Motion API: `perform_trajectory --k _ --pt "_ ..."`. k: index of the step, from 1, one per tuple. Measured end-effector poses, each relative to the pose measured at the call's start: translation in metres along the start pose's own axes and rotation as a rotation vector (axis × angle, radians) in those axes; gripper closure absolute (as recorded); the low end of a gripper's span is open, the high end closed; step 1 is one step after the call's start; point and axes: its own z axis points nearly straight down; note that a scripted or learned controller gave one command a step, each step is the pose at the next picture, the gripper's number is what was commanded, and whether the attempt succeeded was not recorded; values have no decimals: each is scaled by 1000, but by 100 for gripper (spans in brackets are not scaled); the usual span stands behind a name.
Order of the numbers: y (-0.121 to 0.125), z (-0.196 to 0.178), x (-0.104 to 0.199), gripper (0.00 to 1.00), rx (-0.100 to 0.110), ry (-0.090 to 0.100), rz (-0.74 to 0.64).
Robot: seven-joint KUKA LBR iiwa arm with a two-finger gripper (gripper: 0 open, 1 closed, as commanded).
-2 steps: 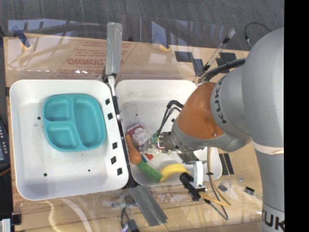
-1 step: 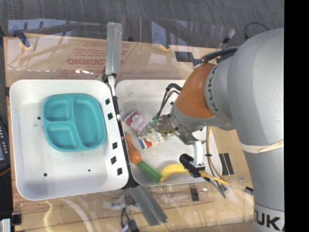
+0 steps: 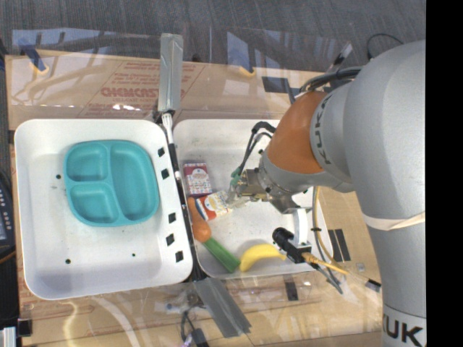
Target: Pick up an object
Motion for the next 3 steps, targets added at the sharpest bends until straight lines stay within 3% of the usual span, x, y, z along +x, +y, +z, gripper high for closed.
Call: perform_trajectory --k 1,2,3 --pt "0 0 0 0 0 0 -1" --pt "7 12 6 0 5 2 48" --pt "-6 -3 -3 0 17 5 -95"
